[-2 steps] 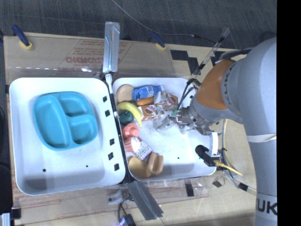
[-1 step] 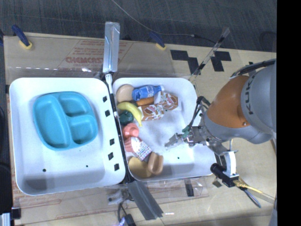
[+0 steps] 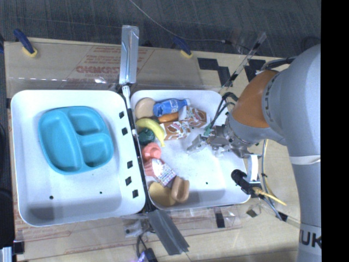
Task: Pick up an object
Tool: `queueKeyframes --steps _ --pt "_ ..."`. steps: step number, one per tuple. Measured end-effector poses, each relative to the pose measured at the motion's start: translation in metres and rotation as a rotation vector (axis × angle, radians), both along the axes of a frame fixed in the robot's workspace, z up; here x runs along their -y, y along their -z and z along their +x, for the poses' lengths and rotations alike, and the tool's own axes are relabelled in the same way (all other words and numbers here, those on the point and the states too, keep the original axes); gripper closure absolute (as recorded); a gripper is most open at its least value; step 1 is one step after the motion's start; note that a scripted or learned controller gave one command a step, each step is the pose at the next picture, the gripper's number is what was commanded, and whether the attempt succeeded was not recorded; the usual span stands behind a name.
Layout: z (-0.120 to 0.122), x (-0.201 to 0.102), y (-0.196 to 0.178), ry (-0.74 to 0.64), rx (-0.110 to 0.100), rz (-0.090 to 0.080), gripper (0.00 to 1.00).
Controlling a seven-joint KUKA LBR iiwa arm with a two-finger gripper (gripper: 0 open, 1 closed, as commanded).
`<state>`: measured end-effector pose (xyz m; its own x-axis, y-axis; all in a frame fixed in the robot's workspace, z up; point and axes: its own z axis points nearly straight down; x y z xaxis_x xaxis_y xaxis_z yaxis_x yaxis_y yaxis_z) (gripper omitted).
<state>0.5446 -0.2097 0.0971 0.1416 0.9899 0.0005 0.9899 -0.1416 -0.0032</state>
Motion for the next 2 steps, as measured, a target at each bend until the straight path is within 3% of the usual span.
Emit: queueKeyframes --steps 1,2 --pt "0.083 -0.004 -0.021 0.044 0.004 -0.001 0.0" --pt "0.082 -0.002 -0.008 -0.116 0.018 -0.007 0.0"
